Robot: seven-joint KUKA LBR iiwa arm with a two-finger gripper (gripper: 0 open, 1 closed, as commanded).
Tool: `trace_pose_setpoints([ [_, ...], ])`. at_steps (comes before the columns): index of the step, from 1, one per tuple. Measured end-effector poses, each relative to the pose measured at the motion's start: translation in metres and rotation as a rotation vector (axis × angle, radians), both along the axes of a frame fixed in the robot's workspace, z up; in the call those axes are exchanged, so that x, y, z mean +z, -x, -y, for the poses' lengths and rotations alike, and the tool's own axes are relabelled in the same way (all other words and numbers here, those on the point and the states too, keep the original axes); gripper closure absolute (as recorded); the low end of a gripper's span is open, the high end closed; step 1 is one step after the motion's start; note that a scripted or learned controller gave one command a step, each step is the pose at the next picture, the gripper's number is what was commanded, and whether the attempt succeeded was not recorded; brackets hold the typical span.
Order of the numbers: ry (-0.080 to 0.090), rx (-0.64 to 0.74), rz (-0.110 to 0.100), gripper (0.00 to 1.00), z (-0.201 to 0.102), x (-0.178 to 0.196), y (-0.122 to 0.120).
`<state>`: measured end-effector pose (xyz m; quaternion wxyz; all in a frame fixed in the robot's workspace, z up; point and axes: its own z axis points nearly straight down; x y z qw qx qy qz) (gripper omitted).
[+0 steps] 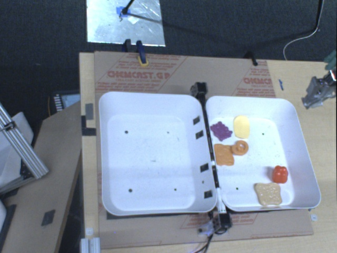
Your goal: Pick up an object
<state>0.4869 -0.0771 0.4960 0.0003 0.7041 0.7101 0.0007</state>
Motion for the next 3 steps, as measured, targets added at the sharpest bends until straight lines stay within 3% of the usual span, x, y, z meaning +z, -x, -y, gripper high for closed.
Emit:
trace_pose_setpoints([
  [1, -0.001, 0.002, -0.005, 1.0, -0.071, -0.082, 0.0],
  [2, -0.003, 0.003, 0.012, 1.0, -0.147, 0.024, 0.0],
  [3, 0.0, 0.003, -0.005, 1.0, -0.223, -0.036, 0.001],
])
